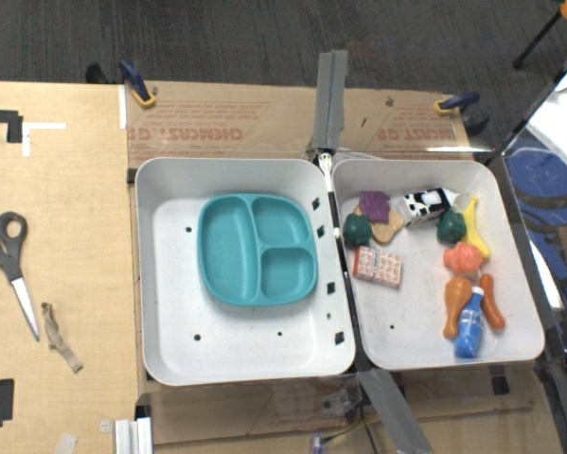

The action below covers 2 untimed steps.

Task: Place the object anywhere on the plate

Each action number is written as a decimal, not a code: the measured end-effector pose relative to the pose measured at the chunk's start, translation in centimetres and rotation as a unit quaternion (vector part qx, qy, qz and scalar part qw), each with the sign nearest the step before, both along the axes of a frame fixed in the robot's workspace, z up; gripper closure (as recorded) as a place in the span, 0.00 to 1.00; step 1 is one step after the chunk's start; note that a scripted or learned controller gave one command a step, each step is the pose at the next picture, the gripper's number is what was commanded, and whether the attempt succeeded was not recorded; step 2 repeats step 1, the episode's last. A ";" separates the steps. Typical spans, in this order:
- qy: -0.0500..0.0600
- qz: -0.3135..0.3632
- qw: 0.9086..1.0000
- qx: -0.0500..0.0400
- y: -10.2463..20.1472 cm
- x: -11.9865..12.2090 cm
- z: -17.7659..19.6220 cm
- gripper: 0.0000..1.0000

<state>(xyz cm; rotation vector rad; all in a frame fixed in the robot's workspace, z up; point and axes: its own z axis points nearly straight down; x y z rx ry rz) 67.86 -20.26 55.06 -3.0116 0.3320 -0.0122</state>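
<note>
The teal plate (258, 250) lies flat in the left bin (160, 329), a little toward twelve o'clock of its centre, its three smooth moulded sections facing up and bare, so nothing has yet been set on it. It looks like hard plastic with rounded corners and low dividing ridges, which should keep a dropped toy from rolling off.

The toys sit heaped in the right bin (406, 343), apparently a pool to pick from. Toward eleven o'clock there is a purple block (374, 204) and a dark green lump (358, 229) touching a tan biscuit shape (389, 227); just below lies a flat printed box (378, 267). At twelve o'clock rests a black-and-white cow figure (425, 203). Toward three o'clock a yellow banana (475, 227), an orange round fruit (463, 257), a carrot-like piece (457, 305) and a blue bottle (469, 334) crowd together.

Which toy is meant cannot be told, nor can the state of the gripper.
</note>
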 end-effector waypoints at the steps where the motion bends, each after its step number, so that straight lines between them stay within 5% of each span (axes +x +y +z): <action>1: 0.001 -0.002 1.000 0.005 -0.1 0.2 0.5 1.00; 2: 0.001 -0.002 1.000 0.005 -0.1 0.2 0.5 1.00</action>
